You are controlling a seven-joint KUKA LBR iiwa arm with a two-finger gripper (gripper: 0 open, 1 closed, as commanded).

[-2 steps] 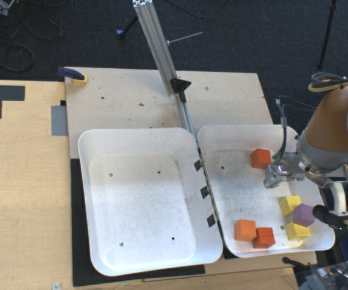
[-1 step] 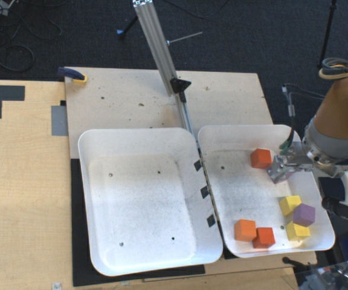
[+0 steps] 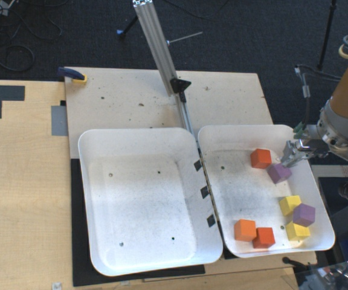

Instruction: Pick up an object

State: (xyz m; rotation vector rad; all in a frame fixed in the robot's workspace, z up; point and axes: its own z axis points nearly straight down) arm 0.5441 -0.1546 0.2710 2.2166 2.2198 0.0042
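Where the right bin (image 3: 225, 139) curves — jaws (image 3: 290, 156) touching purple block (image 3: 278, 173).

Robotics lab bench — a test rig, not a home.
Two white bins (image 3: 144, 258) sit on a speckled plywood bench (image 3: 125, 98); an aluminium strut (image 3: 159, 47) rises at upper centre, and loose cables (image 3: 5, 47) trail over dark carpet — upper left.

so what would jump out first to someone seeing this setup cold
The bright blocks in the right bin catch the eye first: an orange block and a purple block near its far right side, and a cluster of orange, yellow and purple ones at its near right corner. The gripper reaches in from the right, just above the purple block. The left bin is a big white expanse beside it.
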